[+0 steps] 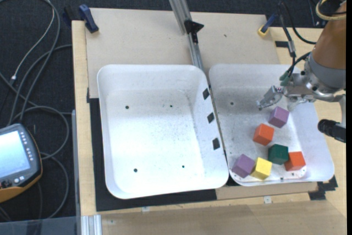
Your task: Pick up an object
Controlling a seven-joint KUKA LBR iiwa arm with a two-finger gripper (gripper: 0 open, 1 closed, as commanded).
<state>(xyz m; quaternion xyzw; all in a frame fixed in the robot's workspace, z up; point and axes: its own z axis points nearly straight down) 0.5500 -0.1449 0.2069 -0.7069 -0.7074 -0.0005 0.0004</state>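
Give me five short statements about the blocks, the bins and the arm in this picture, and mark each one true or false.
1. All the blocks lie in the right bin. True.
2. There are two purple blocks. True: one sits near the gripper, the other near the bin's front edge.
3. The green block lies in the left bin. False: it lies in the right bin, beside an orange block.
4. The yellow block sits next to a purple block. True.
5. The gripper is over the left bin. False: it is over the right bin, above the upper purple block in the view.
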